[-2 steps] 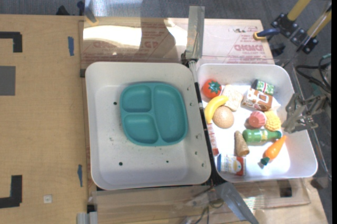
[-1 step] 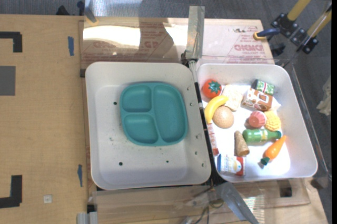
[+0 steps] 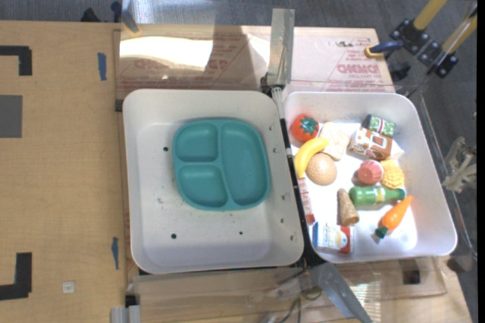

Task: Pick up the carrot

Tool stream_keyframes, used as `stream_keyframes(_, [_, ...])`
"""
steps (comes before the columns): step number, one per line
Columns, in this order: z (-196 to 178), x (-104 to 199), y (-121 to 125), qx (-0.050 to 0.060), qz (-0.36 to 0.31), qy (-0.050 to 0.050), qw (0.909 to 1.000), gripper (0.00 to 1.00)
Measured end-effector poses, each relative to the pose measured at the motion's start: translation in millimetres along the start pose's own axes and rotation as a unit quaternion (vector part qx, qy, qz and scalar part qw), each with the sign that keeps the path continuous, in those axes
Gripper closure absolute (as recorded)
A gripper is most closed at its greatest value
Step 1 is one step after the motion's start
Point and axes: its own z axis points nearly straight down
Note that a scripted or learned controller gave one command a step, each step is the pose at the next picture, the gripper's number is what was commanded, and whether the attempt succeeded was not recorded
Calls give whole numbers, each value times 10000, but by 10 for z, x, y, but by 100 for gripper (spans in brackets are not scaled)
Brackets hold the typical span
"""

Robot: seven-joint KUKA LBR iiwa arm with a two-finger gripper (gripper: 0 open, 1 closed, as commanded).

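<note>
carrot [image 3: 395, 216] lower right of right bin [image 3: 436, 162], tilted, leaf end down-left | green bottle [image 3: 375, 196] touching its upper side, bin wall just beside | tool: cannot tell its state | risk: fingers snag bottle or wall; tapered carrot may slip or roll from a crosswise pinch

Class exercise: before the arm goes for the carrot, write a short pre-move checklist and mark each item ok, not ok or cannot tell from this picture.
1. Carrot located in the right bin, near its right wall: ok.
2. Carrot's top uncovered: ok.
3. Free room around it: not ok; the green bottle lies close beside its upper end.
4. Carrot lying flat, leafy end pointing to the near edge: ok.
5. Teal tray in the left bin, away from the grasp: ok.
</note>
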Motion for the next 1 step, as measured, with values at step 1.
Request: stream_keyframes(1, [53,-584,439,5,-868,-9,9962,100])
